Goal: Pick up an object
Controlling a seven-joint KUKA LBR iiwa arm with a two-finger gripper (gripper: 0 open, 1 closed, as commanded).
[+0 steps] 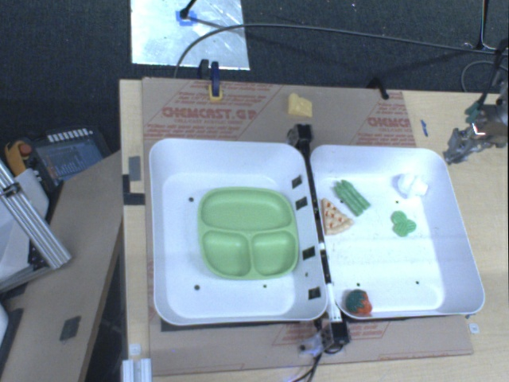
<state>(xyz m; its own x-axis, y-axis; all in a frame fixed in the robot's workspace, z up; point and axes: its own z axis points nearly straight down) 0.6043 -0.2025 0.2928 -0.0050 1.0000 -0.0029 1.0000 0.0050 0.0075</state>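
The right bin (445, 293) holds several small items: a green ridged piece (351, 196), a pizza slice (334, 216), a white lump (411, 185), a green broccoli-like piece (403, 224) and a red and green item (357, 302) at the front left corner. My gripper (464, 143) hangs at the far right of the view, beyond the right bin's back right corner and outside it. It is well away from every item, and nothing shows between its fingers.
The left bin (171, 173) holds a green three-compartment plate (244, 231). A yellow block (300, 105) lies on the cardboard behind the bins. A yellow and blue clamp (214, 80) sits at the bench's back edge. Cables run across the floor behind.
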